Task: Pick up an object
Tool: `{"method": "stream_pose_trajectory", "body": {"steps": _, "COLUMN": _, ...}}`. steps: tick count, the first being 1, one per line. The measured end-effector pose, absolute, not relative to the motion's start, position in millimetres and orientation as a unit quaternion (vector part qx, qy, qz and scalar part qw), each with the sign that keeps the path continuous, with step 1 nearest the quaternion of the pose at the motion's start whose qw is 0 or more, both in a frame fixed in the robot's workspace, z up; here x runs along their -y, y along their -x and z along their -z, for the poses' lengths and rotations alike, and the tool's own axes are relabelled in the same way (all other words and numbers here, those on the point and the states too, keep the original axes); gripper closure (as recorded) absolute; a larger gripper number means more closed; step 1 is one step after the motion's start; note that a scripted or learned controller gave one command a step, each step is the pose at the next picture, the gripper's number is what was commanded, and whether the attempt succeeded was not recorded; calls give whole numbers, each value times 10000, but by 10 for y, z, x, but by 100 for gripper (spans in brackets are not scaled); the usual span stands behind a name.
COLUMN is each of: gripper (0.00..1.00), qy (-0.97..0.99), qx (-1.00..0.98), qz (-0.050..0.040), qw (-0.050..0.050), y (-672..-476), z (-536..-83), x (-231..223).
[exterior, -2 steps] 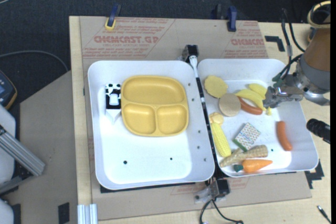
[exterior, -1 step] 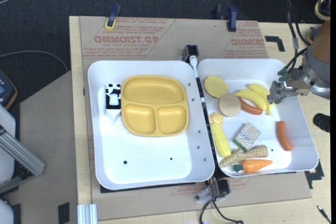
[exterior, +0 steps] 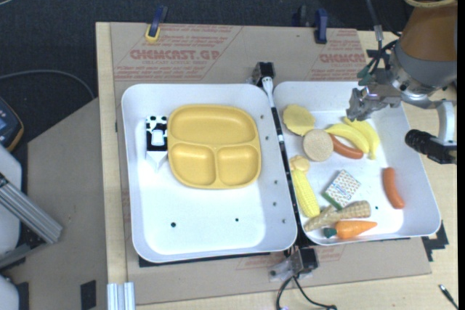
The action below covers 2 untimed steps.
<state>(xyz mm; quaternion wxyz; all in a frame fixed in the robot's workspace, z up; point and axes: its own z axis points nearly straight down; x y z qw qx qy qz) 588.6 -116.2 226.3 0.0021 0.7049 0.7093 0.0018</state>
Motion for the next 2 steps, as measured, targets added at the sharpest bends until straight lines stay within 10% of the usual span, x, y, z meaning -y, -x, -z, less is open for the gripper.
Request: {"method": "stream_pose_trajectory", "body": {"steps": 2, "gripper": 100, "qy": -7053, "qx": -7089, "qz": -18, "qw": 16, "y": -6541, "z": -2148, "x": 433}}
